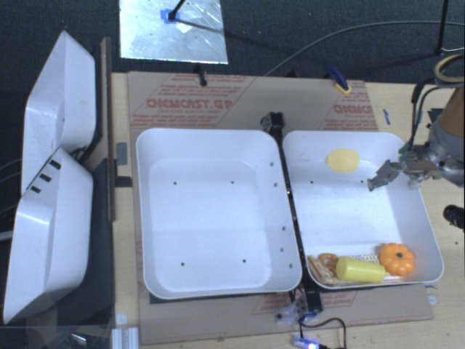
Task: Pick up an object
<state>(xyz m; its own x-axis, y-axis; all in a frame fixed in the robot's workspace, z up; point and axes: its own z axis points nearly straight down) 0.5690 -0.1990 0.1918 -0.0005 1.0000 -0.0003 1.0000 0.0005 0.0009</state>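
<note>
Right bin (407, 217) — pale yellow lump (343, 160), pumpkin (397, 258), yellow block (359, 270), pincer (381, 178) state unclear.

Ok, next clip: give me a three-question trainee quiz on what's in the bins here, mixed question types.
1. True or false: the orange pumpkin-shaped toy lies in the left bin.
2. Multiple choice: the pale yellow round object sits
A. against the right bin's near wall
B. alone in the far part of the right bin
C. on the bench outside both bins
3. Short answer: which objects crowd the right bin's near edge?

Key
1. False; it is in the right bin's near right corner.
2. B
3. The pumpkin-shaped toy, a yellow cylinder and a pretzel-like brown piece, with the gripper off near the right wall.
</note>
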